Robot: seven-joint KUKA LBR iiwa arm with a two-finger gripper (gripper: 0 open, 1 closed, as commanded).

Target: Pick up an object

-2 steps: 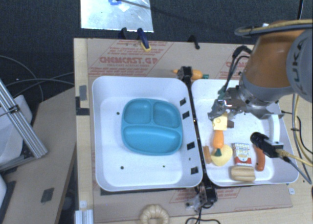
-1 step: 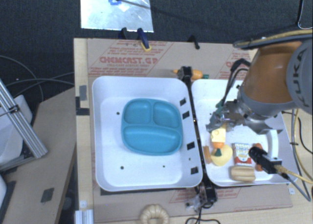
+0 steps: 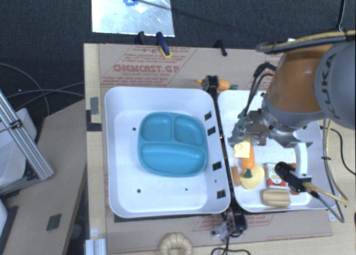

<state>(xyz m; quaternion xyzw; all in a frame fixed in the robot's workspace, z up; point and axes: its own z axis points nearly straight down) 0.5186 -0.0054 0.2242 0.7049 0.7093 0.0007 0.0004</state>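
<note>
Toys lay crowded in the right bin [image 3: 311,206]: a yellow block [image 3: 242,150], carrot [image 3: 250,159], yellow piece [image 3: 251,177] and bun [image 3: 276,197]. The claw [image 3: 243,135] hung at the block's twelve o'clock, seemingly lined up for it; whether spread or pinching, I could not tell. At nine o'clock the left bin [image 3: 125,192] held a blue plate [image 3: 171,143].

A blue divided plate [image 3: 171,143] lies in the left bin [image 3: 119,137].

A blue divided plate [image 3: 171,143] lies in the left bin [image 3: 119,153]. To the right of that plate, the gripper [image 3: 243,135] hangs over the right bin [image 3: 235,103], just above a yellow cheese wedge [image 3: 242,150], a carrot [image 3: 250,158] and a bread roll [image 3: 276,197].
</note>
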